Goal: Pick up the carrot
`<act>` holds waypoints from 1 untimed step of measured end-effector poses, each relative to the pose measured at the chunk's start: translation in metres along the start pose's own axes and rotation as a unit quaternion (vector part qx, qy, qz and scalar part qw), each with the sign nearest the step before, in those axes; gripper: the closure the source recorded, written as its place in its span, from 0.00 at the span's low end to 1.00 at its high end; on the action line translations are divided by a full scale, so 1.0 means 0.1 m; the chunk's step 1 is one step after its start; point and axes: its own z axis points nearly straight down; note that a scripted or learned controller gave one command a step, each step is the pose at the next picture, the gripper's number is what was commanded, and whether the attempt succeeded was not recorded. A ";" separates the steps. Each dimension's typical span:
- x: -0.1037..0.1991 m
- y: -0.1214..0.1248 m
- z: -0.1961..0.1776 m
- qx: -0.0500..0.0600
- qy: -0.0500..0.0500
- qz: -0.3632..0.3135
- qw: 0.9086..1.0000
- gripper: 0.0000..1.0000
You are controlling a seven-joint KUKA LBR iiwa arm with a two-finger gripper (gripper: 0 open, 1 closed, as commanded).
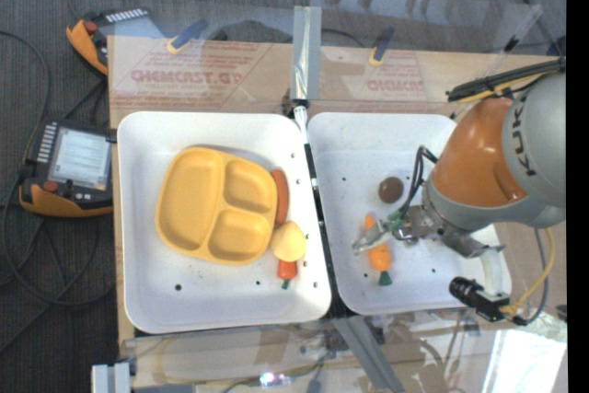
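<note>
The arm (502, 166) reaches in from the right over the right bin (350, 161), its orange band and grey body covering much of that bin's right half. The tool (375, 236) sits low over the bin floor at the end of the wrist, pointing leftward toward the bin's middle. Whether its two prongs are apart or together cannot be told; they are small and blur into the white floor and the nearby orange pieces.

The carrot (380, 260) lies on the floor of the right bin, just beside and slightly below the tool's tip in this view, with a green stub at its lower end. It looks to rest on the bin floor rather than between the prongs, though the two are very close. A small orange bit (369, 221) shows just above the tool; what it is cannot be told. A brown round object (390, 189) lies farther up in the same bin, near but apart from the tool.

In the left bin (138, 290) a yellow divided tray (216, 202) lies at centre. Along its right edge rests a reddish sausage-shaped piece (280, 195), below that a pale yellow rounded object (288, 241) touching the tray's corner, and below that a small orange-red piece with a green end (287, 271).

Left of the surface lies a handheld pendant with a screen (69, 163).
</note>
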 end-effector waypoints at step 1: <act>-0.17 0.06 0.28 -0.004 -0.002 -0.091 0.996 0.00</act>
